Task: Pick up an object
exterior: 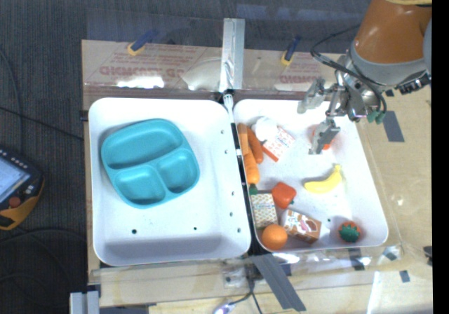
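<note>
I see my pincer (324, 115) spread wide and carrying nothing over the right bin (372, 197); the banana (323, 181) lies just below it, so I'd descend squarely across its middle.

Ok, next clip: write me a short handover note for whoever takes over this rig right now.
End effector: hovering over the upper part of the right bin, fingers spread, nothing between them.
Right bin: banana just below the end effector, carrots along the left wall, white packet, orange, small carton, a red-and-green piece near the lower right corner.
Left bin: a blue divided tray.
Done: no object picked up yet.
Left: lower onto one object, probably the banana, close and lift.
</note>
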Robot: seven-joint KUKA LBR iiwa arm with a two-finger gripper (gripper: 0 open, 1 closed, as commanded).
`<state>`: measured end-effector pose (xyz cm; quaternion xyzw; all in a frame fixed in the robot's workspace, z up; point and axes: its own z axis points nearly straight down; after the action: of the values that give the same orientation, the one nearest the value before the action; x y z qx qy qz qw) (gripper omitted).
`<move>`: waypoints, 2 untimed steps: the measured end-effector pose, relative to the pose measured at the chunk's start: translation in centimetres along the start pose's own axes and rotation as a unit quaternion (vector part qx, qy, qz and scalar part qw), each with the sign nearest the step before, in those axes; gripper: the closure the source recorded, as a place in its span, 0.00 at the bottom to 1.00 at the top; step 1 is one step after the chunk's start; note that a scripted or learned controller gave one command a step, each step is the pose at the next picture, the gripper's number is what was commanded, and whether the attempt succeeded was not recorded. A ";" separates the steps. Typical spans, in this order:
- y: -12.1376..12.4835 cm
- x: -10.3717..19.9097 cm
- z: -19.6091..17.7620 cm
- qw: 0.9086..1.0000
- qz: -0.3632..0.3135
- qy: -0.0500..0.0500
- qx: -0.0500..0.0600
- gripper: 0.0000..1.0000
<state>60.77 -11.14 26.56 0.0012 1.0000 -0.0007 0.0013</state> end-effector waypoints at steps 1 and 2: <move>-4.3 0.9 13.0 0.993 0.115 0.001 0.000 0.00; -7.8 6.0 17.5 0.993 0.120 -0.004 0.000 0.00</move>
<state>54.80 -18.95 9.01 0.1215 0.9926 -0.0007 0.0050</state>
